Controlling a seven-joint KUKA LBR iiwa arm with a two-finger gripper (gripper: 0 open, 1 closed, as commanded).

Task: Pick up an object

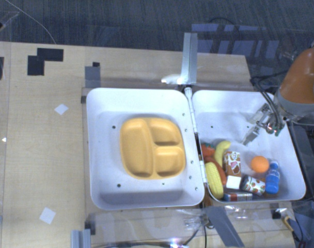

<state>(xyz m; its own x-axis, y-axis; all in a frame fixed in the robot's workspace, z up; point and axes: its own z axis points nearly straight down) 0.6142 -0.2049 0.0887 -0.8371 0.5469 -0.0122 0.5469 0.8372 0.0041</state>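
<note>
Nearest, a blue plastic bottle (272, 177) looks light, stiff and slippery; grip its middle. Jaws (256, 128) hover apart, holding nothing.

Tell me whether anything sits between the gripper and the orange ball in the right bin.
Nothing visible does. The gripper hangs above bare floor of the right bin, and the orange ball lies just below it in the view, with open space between.

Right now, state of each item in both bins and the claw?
yellow divided tray: right way up, flat in the left bin
claw: above the right bin, nothing seen between its fingers
orange ball: loose on the bin floor
blue bottle: lying down
corn cob: lying along the divider
banana: resting on the pile
</note>
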